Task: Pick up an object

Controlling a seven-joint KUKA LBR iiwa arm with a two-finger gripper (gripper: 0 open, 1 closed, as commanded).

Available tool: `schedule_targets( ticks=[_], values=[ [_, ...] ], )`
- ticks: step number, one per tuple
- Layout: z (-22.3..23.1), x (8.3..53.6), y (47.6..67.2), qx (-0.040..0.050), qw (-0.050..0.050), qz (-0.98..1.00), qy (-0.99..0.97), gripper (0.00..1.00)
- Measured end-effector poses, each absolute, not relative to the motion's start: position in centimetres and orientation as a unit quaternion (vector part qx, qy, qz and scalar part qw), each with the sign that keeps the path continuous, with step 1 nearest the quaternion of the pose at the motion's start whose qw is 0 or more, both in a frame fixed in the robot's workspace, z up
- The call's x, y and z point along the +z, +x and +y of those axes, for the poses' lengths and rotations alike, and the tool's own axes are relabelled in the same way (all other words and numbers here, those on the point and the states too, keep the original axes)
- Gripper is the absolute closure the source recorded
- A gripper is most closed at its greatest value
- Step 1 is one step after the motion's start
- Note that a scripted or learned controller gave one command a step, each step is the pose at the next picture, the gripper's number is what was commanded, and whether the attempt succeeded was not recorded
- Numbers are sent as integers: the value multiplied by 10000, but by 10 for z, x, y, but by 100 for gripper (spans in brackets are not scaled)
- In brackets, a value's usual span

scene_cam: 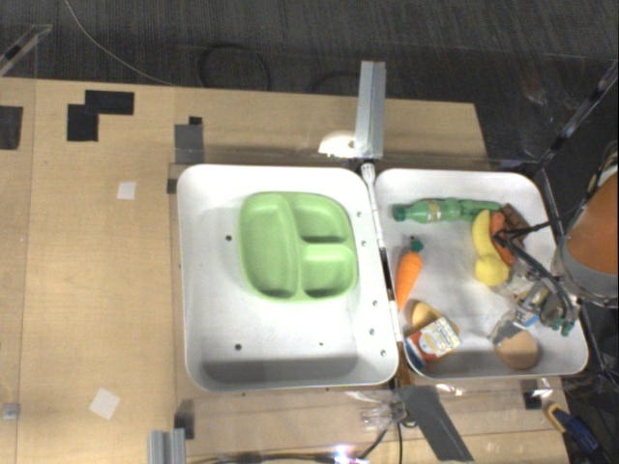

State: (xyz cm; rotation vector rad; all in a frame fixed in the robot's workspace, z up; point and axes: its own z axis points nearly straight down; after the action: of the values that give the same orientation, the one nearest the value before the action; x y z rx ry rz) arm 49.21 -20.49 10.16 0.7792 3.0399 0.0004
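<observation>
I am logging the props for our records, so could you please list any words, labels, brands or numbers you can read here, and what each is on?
None can be read.
Green bottle: a paler band that may be a label, too blurred to read.
Small packet near the front of the right bin: orange, white and blue print, too small and blurred to read.
Green divided tray, carrot and banana: no visible markings.

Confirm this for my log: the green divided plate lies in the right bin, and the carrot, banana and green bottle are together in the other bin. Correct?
Not quite. The camera view shows the green divided plate in the left bin, not the right. The carrot, banana and green bottle are indeed together in the other bin, the right bin.
</observation>
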Motion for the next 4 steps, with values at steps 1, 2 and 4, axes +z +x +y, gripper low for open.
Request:
schedule_targets(
  ticks=[1,2,4],
  values=[
    [-135,91,492,-14,96,9781,2080,0],
    [-96,91,492,-4,109,9539,2999,0],
    [-142,91,489,-12,60,9642,2653,0]
  ],
)
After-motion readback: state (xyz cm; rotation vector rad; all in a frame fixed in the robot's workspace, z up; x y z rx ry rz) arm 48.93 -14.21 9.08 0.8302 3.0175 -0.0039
